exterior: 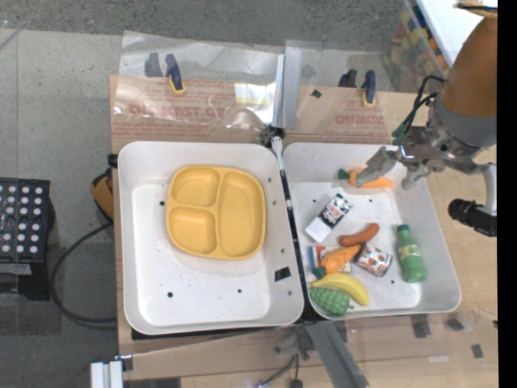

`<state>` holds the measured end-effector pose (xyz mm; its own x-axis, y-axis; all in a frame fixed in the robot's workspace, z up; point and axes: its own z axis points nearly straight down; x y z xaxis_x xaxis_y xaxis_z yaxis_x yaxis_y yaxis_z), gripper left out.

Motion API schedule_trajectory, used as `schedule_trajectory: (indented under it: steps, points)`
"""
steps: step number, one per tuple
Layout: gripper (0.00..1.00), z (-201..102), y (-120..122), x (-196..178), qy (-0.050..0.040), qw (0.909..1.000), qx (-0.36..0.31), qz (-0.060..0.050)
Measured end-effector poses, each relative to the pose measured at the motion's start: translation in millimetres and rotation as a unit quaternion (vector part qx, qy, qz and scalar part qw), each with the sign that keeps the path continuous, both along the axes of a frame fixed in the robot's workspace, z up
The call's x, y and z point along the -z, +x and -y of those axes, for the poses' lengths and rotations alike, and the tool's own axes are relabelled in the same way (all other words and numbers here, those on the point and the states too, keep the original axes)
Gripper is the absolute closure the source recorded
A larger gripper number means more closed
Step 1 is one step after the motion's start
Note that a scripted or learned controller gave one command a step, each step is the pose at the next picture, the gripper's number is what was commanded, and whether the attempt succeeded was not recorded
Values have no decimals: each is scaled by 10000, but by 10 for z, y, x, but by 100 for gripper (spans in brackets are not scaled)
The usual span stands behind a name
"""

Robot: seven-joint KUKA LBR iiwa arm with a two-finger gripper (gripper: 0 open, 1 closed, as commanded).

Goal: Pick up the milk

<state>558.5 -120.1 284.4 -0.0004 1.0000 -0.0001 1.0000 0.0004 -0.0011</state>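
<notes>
A: Where is the milk [331,215]?

B: It is the small black-and-white carton lying tilted in the right bin [432,301], a little up and left of the sausage [359,234]. Taking that carton as the landmark: the green bottle [409,253] is well off to its right, the can [373,260] below and to the right, the carrot [339,256] just below, and the banana [343,286] and the green knobbly fruit [329,300] further below.

A: And the claw [397,166]?

B: Up and to the right of the milk, near the bin's far edge, just beside a small orange piece [370,183]. Its fingers are spread, with nothing between them.

A: So which step is this?

B: The approach, I'd judge. The milk lies untouched.

A: What does the next move call for?

B: Travelling down and left until the claw is over the carton, turning to match its slant, then lowering so the fingers straddle it. The sausage is close, so it could be nudged.

A: The arm's pose?

B: It reaches in from the right of the carton, grey wrist [460,128] under the orange band, angled downward over the surface.
</notes>
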Motion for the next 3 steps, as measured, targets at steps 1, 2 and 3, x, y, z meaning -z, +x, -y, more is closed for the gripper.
schedule_trajectory:
  steps: [1,2,3]
  points:
    - [0,337,-433,1687,5,9999,163,-9]
    - [0,807,-740,1894,85,9999,-68,20]
    - [0,241,-781,1903,-3,9985,-547,20]
